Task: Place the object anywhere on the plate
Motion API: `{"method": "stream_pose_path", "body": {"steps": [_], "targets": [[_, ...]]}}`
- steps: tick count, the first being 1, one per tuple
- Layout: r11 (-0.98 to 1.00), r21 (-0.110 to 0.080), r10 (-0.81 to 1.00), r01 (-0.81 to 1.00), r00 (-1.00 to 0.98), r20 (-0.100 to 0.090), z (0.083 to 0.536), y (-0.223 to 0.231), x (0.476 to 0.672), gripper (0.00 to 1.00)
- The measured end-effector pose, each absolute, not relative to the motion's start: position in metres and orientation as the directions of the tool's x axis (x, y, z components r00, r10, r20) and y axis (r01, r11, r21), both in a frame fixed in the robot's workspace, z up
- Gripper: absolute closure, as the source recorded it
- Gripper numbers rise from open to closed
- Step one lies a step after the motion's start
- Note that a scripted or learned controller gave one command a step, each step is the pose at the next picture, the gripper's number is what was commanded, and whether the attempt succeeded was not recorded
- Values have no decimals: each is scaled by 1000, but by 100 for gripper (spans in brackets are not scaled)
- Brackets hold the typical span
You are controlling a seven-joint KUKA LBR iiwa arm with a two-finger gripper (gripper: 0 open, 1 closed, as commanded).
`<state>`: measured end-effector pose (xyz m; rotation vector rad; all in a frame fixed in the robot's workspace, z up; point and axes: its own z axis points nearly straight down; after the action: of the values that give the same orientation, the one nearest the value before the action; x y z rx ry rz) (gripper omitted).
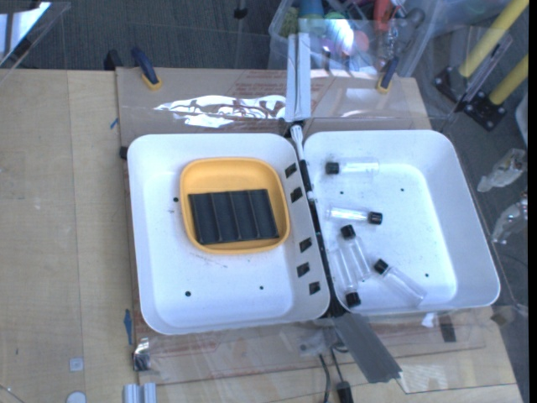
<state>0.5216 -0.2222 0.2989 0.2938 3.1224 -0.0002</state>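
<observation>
The ribbed black slab (232, 216) lies flat in the hollow of the yellow plate (195, 175), square to its sides and wholly inside the rim, in the far half of the left bin (159, 284); I judge it to be the task's thing, resting where the task wants it. Several clear, black-capped vials (357, 216) lie scattered on their sides in the right bin (453, 225), well apart from the plate and probably spare stock. I cannot tell whether the claw is spread or pressed together, nor how the arm is posed.
</observation>
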Motion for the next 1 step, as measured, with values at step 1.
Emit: {"method": "stream_pose_path", "body": {"steps": [1], "targets": [[982, 0, 187, 187, -982, -14, 310, -222, 524, 100]]}}
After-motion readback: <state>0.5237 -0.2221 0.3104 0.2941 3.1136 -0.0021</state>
